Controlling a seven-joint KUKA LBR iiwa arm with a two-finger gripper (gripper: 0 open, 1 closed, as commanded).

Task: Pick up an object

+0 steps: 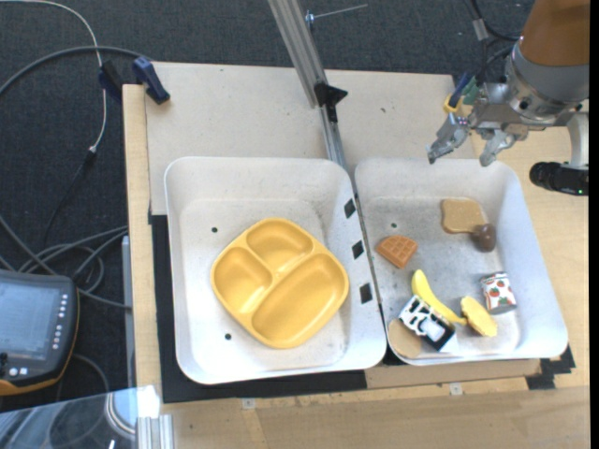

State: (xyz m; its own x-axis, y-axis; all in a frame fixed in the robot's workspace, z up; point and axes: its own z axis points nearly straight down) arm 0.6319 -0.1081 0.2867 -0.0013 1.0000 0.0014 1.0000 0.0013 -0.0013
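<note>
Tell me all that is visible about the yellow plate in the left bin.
The yellow plate looks like smooth plastic, rounded-square, split by raised ridges into three compartments: two smaller ones at the far side, one larger nearer the camera. It lies flat, turned at an angle, on the left bin's floor. Nothing lies in it or touches it.

Grey arm (547, 64), orange band above wrist, metallic two-finger claw (465, 151), blue and yellow fittings beside it.

Fixed cam above bench (234, 101), slanted down (both bins (187, 195) visible).
</note>
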